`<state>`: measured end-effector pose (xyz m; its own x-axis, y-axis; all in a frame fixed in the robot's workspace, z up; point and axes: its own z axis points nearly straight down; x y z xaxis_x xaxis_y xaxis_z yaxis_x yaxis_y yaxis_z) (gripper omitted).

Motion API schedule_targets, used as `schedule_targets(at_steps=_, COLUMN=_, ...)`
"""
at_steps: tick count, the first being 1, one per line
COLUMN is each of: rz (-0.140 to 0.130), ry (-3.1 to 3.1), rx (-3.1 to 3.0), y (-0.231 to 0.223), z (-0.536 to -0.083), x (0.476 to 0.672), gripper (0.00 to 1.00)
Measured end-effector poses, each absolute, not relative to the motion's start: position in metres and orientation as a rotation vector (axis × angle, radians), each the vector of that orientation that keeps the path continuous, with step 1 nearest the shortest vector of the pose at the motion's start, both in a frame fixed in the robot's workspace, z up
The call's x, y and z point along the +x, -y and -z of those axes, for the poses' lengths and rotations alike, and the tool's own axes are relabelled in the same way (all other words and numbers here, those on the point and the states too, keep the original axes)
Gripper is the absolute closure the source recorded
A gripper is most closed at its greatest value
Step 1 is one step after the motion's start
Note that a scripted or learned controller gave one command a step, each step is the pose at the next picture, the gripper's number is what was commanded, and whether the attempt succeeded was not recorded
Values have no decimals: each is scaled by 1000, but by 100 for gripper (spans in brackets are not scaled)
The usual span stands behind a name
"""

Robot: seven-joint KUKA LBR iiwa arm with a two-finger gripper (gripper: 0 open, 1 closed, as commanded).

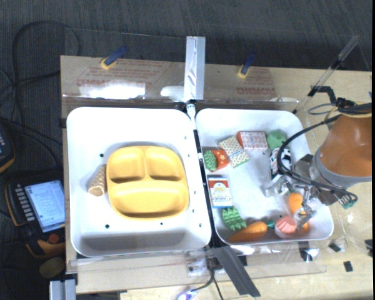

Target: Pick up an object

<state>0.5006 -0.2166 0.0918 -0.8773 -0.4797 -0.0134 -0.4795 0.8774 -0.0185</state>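
Hovering low over right white bin point(203, 167): claw point(298, 206), grip state unclear; small orange rounded toy point(294, 201) at fingertips, pink round toy point(285, 226) just below.

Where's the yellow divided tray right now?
The yellow tray lies in the left bin, roughly at its middle, with a small tan cone-shaped toy against its left edge. The gripper is over the right bin.
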Motion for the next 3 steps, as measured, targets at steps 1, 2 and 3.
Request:
schedule_targets(at_steps=1, rz=13, ry=-3003, rx=-870, y=221, z=-91, x=500, gripper=0)
schedule_targets(at_steps=2, rz=16, ry=-3003, rx=-870, y=221, z=-102, x=501, gripper=100)
schedule_targets(at_steps=3, rz=15, ry=-3002, rx=-871, y=220, z=-102, x=501, gripper=0)
